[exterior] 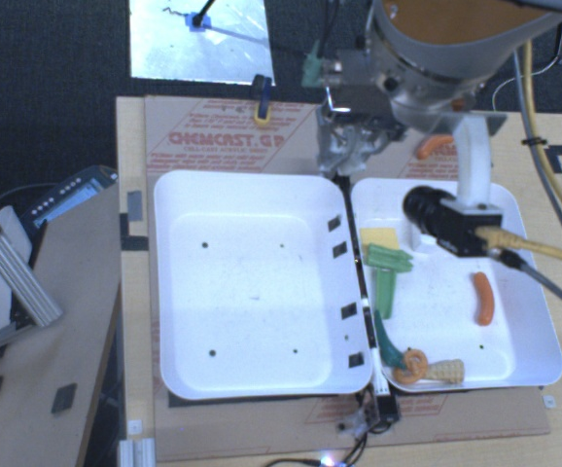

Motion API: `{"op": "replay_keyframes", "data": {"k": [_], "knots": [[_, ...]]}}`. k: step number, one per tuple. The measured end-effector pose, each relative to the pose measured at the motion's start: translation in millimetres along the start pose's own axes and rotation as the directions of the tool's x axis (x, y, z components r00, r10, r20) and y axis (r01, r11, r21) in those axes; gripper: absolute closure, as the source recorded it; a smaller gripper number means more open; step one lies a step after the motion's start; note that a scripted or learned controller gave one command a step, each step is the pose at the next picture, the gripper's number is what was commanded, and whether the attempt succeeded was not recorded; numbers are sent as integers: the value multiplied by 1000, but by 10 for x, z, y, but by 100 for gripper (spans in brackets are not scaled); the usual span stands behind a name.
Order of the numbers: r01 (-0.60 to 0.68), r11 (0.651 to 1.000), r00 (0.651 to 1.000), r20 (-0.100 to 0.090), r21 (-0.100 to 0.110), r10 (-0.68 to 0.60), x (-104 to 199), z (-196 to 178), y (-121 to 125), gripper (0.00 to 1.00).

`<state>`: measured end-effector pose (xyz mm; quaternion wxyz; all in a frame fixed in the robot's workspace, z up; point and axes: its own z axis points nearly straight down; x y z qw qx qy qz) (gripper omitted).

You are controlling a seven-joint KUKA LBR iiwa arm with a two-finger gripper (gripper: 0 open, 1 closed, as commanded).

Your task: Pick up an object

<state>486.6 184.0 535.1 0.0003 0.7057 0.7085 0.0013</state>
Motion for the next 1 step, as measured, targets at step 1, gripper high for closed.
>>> {"op": "replay_keyframes", "data": {"k": [1], "knots": [[0,1000,1000,0,0,0,115,0,0,100]]}}
